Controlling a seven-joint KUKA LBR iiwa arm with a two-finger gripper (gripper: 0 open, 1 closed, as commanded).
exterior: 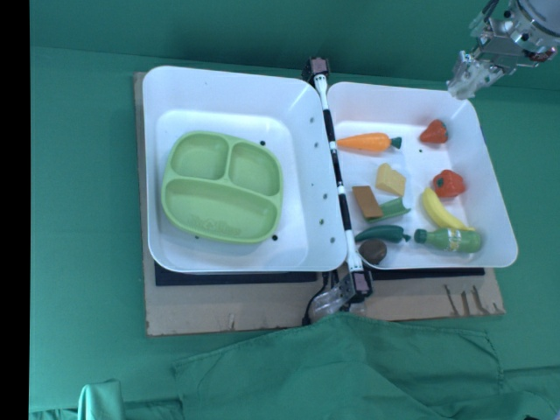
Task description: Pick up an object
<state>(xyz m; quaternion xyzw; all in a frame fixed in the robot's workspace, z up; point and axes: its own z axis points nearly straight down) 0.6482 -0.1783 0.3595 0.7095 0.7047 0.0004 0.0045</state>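
Rumpled green cloth (350, 370) was draped along the near edge, over the cardboard (219, 309) under both bins. On the tabletop (79, 191), the left bin (302, 160) was taken up by a green divided plate (223, 186). All the toy food was found in the right bin (494, 208): carrot (367, 143), strawberry (434, 132), cheese wedge (391, 180), banana (442, 210), green bottle (450, 240), and more.

The tool (465, 77) was parked high over the far right corner of that bin, with nothing seen in it. How far it was opened couldn't be told, too small and blurry.

For a clean pick, the strawberry looked best suited: closest, and well apart from its neighbours. A straight-down approach would probably be wanted. The brown pieces by the divider were hard to make out, and the arm was cut off at the frame edge.
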